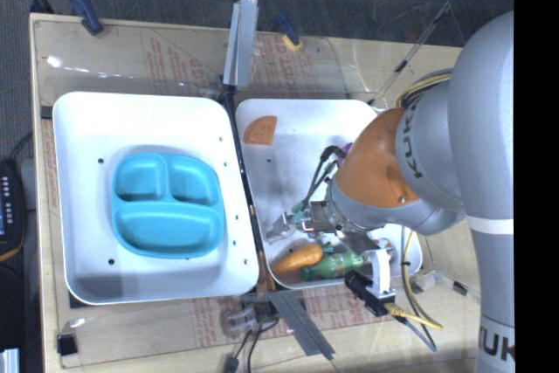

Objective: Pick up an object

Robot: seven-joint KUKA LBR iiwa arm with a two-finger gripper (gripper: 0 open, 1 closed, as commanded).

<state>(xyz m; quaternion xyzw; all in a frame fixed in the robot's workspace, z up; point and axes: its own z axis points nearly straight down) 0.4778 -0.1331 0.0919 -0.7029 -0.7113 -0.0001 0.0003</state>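
Near edge of the right white bin: an orange carrot-shaped toy lies against the front wall, a green bottle-shaped object touching it on the right. Just above them the gripper is low in the bin, metal parts near the carrot, not visibly clamped on anything; cannot tell its state. The grey arm with orange band covers the bin's right half. A flat orange-brown toast-like piece lies farther back. Left white bin holds a blue divided plastic tray. Blue clamps on the surface's far edge.
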